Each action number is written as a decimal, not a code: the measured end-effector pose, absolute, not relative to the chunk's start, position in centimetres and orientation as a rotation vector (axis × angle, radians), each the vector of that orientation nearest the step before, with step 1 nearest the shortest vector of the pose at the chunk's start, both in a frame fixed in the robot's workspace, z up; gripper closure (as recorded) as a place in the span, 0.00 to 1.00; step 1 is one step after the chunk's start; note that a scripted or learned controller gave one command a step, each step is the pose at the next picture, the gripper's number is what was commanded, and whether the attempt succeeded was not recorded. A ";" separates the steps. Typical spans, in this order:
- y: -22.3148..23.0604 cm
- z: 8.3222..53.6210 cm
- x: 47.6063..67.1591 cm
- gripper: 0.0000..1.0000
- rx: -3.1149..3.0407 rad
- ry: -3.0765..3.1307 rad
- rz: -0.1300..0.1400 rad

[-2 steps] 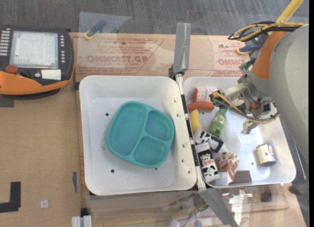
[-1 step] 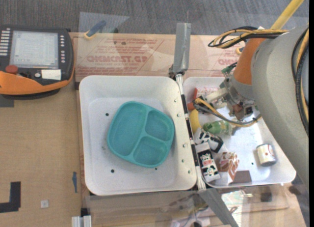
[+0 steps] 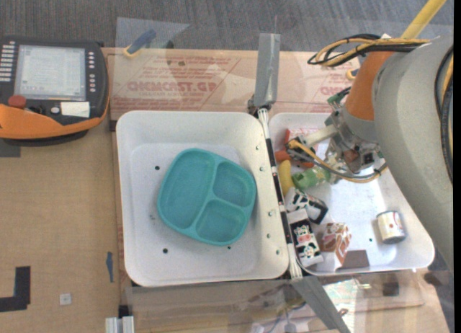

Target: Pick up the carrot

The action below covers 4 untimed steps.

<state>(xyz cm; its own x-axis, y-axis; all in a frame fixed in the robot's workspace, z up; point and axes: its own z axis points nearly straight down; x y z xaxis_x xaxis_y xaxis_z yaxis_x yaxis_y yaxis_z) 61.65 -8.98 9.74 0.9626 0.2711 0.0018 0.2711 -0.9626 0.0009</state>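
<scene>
Camera view: toys crowd the right bin [image 3: 414, 249]; fingers' [image 3: 344, 160] state unclear.

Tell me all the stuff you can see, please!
Plate: one, teal, three sections, in the left bin.
Left bin: one, white, middle of the bench.
Right bin: one, white, beside the left bin.
Toys: a jumble, orange, yellow, green, black-and-white, along the right bin's left side; which one is the carrot is hard to tell.
Can: one, silver, right bin, near its right edge.
Pendant: one, grey and orange, upper left on the bench.
Arm: one, grey with an orange band, over the right bin.
Gripper: one, above the toys.
</scene>
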 end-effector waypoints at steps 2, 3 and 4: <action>-2.6 22.1 59.9 1.00 3.107 0.467 -0.001; -2.6 23.0 60.0 1.00 3.108 0.470 -0.001; -2.7 23.9 60.0 1.00 3.108 0.471 -0.001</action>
<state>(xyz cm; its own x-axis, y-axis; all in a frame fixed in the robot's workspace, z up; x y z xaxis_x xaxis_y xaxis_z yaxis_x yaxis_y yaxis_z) 60.04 -2.65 23.94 0.9552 0.2960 -0.0003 0.2960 -0.9552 -0.0023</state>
